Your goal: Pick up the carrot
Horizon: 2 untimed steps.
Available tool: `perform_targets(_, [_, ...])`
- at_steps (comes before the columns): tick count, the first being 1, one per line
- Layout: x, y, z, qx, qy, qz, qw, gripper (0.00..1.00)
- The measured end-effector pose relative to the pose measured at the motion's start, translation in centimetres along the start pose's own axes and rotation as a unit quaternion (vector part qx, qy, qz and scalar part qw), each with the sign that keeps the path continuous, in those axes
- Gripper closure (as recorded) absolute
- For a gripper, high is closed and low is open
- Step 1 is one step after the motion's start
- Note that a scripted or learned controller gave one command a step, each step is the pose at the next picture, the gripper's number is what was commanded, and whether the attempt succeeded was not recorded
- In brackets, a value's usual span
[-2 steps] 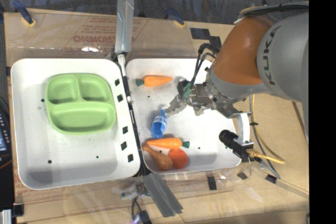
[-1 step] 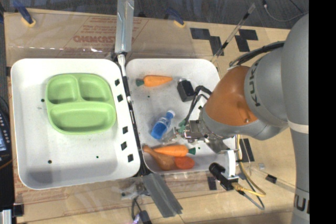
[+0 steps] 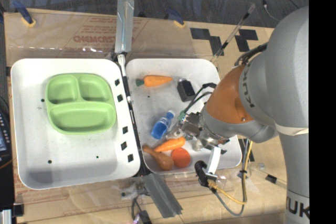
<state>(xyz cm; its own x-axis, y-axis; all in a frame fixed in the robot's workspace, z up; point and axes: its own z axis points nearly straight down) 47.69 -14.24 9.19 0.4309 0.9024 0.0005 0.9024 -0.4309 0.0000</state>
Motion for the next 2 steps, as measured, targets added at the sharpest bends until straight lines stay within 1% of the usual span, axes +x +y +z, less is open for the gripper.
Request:
perform_targets(1, [0.0, 0.0, -0.9, 0.0, 0.0, -0.002, 1.0, 1.0])
perform_targets(2, [6.7, 3.5, -14.3, 0.002, 0.0, -0.019, 0.9998, 1.0])
